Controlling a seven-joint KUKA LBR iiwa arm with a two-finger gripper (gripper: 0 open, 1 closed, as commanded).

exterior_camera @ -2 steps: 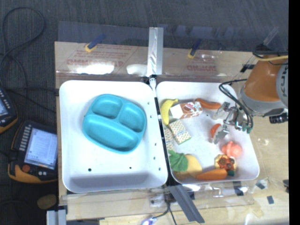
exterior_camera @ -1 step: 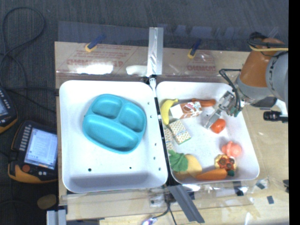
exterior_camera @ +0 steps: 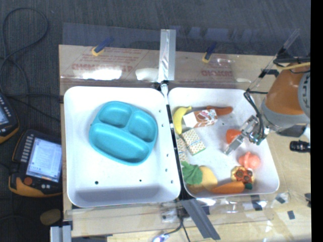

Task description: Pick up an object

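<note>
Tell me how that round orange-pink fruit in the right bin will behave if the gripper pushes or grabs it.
The round orange-pink fruit looks smooth and ball-shaped, so a push would probably roll it across the white right bin. It looks like glossy toy plastic, likely light and slippery. The gripper hangs just above-left of it, fingers unclear.

Little could be read. The brown board [exterior_camera: 151, 67] at the far side of the bench carried reddish printed lettering in two patches, one behind the left bin [exterior_camera: 121, 195] and one behind the right bin [exterior_camera: 262, 183], but both were faint, seen through glare, and too blurred to spell out. The small carton [exterior_camera: 201, 118] in the right bin bore a picture label whose words were illegible. The handheld screen [exterior_camera: 43, 160] at the left showed lines too small to read.
</note>
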